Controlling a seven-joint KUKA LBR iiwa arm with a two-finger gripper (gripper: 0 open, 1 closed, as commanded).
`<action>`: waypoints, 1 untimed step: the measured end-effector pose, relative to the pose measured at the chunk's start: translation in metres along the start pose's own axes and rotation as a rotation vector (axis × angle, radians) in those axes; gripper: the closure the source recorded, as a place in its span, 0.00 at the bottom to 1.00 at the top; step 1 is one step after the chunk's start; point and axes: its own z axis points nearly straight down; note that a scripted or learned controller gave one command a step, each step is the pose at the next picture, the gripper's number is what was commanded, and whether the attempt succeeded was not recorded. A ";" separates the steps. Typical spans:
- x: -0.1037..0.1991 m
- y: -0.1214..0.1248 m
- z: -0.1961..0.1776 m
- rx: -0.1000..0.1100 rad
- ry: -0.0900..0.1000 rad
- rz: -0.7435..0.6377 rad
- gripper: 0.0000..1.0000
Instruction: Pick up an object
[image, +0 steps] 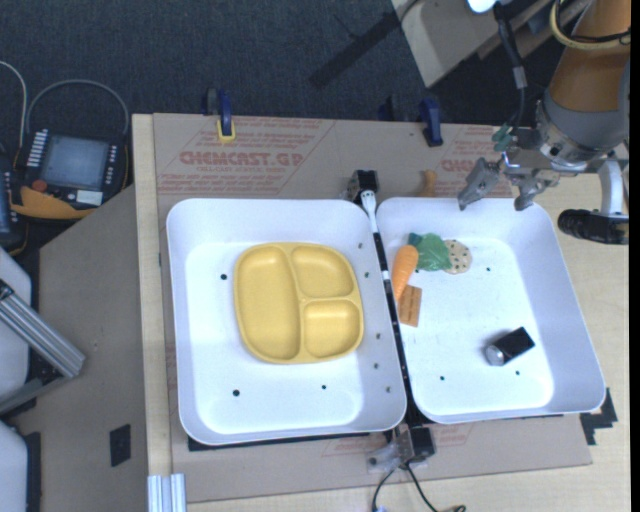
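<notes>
My gripper (497, 191) hangs over the far rim of the right bin (560, 300), its two fingers spread apart with nothing between them. Below and to its left, in that bin, lie an orange carrot (403, 270), a green leafy piece (429, 250), a speckled cookie (458, 257) and a small orange-brown block (410, 305). A black and silver object (509, 346) rests toward the bin's near right.
The left bin (200, 380) holds a yellow divided plate (298, 300). Both bins sit on a cardboard sheet (300, 150) held by clamps (226, 115) at the far edge. A pendant with a screen (70, 165) lies off to the left.
</notes>
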 end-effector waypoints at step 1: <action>0.000 0.002 -0.007 -0.012 -0.002 -0.002 0.00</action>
